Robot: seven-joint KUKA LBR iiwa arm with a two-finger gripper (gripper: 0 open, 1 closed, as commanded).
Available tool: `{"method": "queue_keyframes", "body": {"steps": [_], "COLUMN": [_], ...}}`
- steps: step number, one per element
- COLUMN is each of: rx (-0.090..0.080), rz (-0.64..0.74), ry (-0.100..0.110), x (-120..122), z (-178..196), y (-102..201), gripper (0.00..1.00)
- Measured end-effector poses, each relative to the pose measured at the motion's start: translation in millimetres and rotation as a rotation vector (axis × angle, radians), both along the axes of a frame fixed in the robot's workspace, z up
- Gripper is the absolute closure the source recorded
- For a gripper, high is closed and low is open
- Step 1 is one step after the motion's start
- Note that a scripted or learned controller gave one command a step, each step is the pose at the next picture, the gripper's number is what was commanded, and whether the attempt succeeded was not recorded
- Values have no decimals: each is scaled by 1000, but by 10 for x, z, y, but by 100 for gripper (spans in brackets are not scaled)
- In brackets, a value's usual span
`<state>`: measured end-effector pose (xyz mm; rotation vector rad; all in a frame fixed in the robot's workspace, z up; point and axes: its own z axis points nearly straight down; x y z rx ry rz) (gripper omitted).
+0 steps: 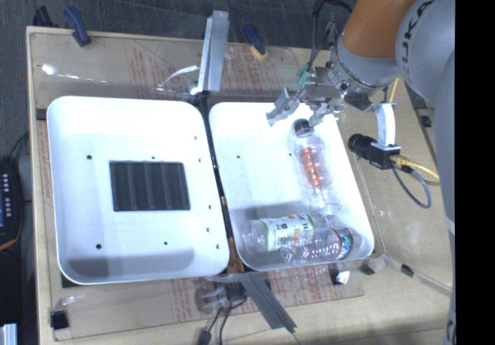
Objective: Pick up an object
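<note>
The grey arm with its orange band [387,3] reaches in from the right, and its two-finger gripper [303,110] hangs over the far end of the right-hand shallow white bin [232,181], close to the bin's far rim. The metal fingers [281,110] are spread apart — jaws open, nothing between them. Just below the gripper lies a clear plastic bottle with an orange-red label [313,165], dark cap pointing up toward the fingers, body running along the bin's right wall; the cap sits right beside the fingertips, though whether they touch it is not clear from here. At the near end of the same bin two more clear bottles lie on their sides, pressed together — one with a white and green label [282,229] and, nearer the bin's front edge, a crumpled one with a dark cap at its right end [325,245]. Over in the left-hand white bin [77,181] there is a dark ribbed rectangular panel [149,186], lying flat near the middle. Blue clamps [77,25] grip the far edge of the bench.
</note>
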<state>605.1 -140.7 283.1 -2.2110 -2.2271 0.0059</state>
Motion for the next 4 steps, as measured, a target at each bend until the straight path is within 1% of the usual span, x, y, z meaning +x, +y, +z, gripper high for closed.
{"method": "queue_keyframes", "body": {"steps": [1, 2, 3, 4], "rx": [1, 1, 1, 0], "rz": [189, 247, 282, 275], "ry": [-1, -1, -3, -6], "x": [-365, -392, -57, 134], "z": [130, -820, -1102, -976], "y": [92, -539, -680, -698], "gripper": [0, 0, 0, 0]}}
